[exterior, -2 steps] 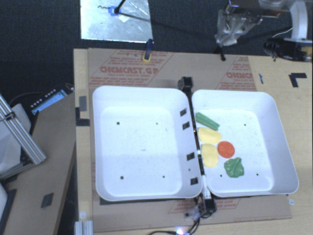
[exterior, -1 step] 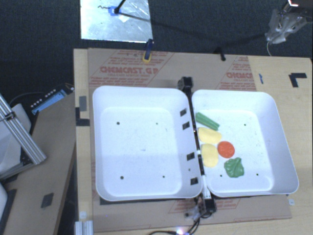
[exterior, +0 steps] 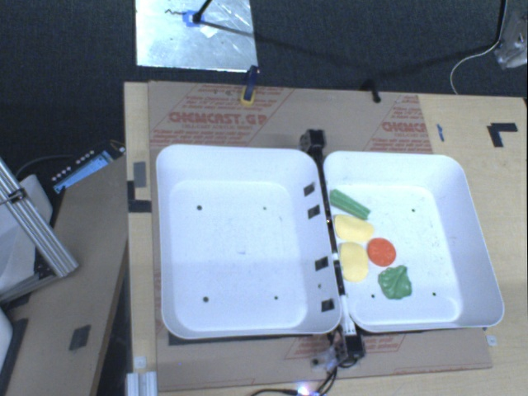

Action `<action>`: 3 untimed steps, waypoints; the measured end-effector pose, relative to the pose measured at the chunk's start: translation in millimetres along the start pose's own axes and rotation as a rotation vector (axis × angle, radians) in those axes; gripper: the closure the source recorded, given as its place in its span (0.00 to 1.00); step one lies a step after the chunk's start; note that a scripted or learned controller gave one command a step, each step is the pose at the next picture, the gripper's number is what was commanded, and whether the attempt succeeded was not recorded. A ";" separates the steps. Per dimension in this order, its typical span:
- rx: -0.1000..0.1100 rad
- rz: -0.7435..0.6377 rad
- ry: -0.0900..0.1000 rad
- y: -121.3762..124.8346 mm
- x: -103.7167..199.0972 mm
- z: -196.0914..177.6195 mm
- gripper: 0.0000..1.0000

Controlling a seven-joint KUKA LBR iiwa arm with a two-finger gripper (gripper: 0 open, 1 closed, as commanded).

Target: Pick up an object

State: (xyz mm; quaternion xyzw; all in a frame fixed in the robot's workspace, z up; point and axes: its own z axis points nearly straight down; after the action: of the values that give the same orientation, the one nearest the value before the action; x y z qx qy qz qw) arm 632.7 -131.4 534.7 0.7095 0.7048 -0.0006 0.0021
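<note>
Several small toy foods lie in the right bin [exterior: 462,221], close to its left wall. A long green piece [exterior: 349,202] lies slantwise at the top of the group. Below it sit a yellow piece [exterior: 351,229] and a second yellow piece [exterior: 354,261]. A round red-orange piece [exterior: 381,251] rests to their right. A leafy green piece [exterior: 395,282] lies lowest, toward the bin's front.
The left bin [exterior: 173,246] stands beside the right one, joined by a black-clipped divider [exterior: 327,238]. Both rest on a cardboard sheet [exterior: 214,114]. A shiny metal plate [exterior: 195,21] lies on the floor at the back. An aluminium frame [exterior: 33,229] stands at the left.
</note>
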 end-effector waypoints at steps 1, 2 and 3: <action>-0.001 -0.002 -0.001 36.3 -80.1 1.0 1.00; 0.001 -0.013 0.005 -23.1 -32.1 -1.0 1.00; 0.008 -0.013 0.007 -90.3 18.9 63.2 1.00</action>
State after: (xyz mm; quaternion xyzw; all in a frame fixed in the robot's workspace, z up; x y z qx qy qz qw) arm 542.6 -112.1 471.2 0.7047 0.7095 -0.0010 -0.0034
